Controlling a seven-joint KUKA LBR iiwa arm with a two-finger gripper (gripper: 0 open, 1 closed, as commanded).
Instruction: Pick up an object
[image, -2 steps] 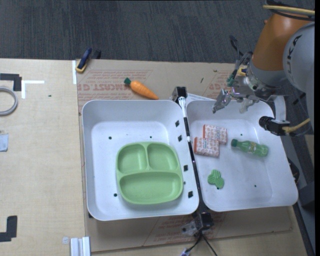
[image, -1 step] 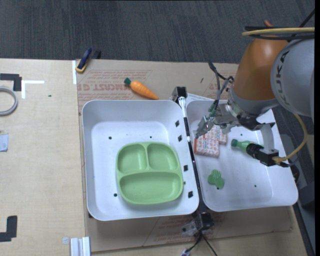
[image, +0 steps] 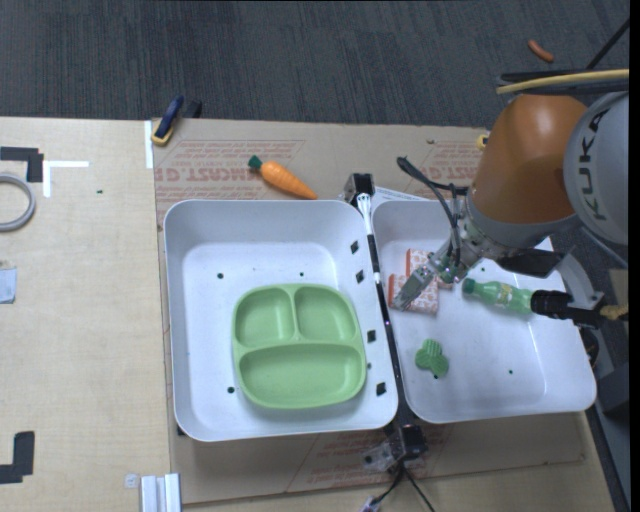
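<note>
Reaching in from the right over the right bin (image: 560, 400): grey arm (image: 530, 160), wrist angled down-left. Claw (image: 418, 285) lowered onto red-and-white packet (image: 420, 290), finger spread impossible to tell. Just right, green bottle (image: 498, 294); below, small green toy (image: 432, 357).

1. Bench (image: 80, 330): light wood surface, with a cardboard sheet (image: 300, 150) under two white bins.
2. Left bin (image: 190, 330) and right bin (image: 560, 390) sit side by side, touching.
3. Toy carrot (image: 283, 178) lies on the cardboard beyond the left bin.
4. Blue-and-yellow item (image: 167, 120), possibly a clip, at the far edge.
</note>
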